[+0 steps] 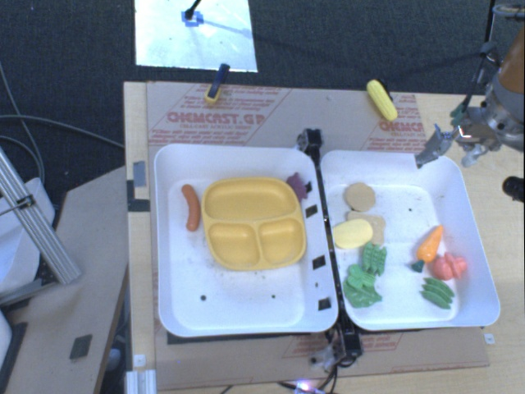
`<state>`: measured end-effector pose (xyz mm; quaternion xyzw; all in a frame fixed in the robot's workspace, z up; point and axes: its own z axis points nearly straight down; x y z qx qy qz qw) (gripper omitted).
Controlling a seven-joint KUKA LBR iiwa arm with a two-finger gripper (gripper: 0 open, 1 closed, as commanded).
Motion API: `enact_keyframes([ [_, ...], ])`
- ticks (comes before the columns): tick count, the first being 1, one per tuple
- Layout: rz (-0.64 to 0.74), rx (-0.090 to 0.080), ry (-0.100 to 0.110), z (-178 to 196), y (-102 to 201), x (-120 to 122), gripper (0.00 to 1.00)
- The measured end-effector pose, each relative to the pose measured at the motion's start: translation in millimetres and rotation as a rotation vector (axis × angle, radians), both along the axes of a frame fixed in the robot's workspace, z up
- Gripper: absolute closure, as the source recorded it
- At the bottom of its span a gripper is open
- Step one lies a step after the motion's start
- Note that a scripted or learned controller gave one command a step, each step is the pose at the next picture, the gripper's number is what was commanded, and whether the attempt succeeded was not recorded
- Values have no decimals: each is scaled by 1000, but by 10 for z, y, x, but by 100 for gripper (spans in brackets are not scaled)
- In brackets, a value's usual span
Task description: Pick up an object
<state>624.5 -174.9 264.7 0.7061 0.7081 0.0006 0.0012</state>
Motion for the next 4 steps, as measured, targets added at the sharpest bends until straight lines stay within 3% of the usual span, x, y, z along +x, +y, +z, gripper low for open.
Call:
enact_keyframes([
  [1, 3, 5, 9, -1785, 350, 217, 0],
  [2, 1, 2, -3, -1775, 875, -455, 0],
  [3, -5, 0, -7, -1771, 781, -996, 0],
  [4, -2, -1, -11, -1660, 783, -969, 100],
])
